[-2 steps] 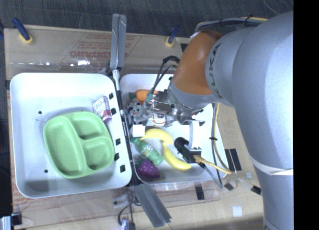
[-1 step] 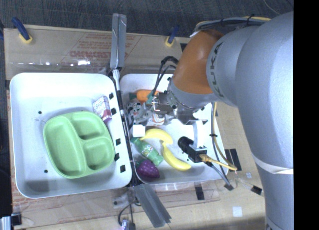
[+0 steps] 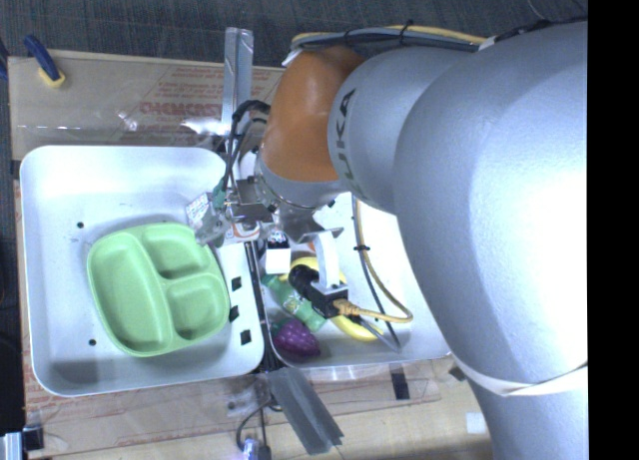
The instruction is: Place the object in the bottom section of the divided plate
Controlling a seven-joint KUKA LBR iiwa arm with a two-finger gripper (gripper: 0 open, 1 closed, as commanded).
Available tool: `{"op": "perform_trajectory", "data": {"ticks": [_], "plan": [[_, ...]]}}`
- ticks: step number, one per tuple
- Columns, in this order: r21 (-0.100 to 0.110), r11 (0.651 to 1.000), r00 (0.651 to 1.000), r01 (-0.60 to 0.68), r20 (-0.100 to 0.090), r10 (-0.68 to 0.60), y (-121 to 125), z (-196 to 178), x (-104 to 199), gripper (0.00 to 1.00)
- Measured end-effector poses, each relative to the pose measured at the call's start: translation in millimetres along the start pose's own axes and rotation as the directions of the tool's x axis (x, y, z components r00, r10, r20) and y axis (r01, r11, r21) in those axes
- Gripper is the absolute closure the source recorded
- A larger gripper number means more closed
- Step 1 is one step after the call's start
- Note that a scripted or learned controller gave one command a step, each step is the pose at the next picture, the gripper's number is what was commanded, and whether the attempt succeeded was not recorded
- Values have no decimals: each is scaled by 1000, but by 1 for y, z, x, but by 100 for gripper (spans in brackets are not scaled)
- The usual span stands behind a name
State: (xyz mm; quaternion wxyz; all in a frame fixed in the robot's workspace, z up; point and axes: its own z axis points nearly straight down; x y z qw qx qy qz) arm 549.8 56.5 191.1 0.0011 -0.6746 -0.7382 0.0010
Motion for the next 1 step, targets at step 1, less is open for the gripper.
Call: {"op": "perform_trajectory", "data": {"ticks": [1], "plan": [[0,1000,1000,-27,0,27,-29,-28,79,100]]}}
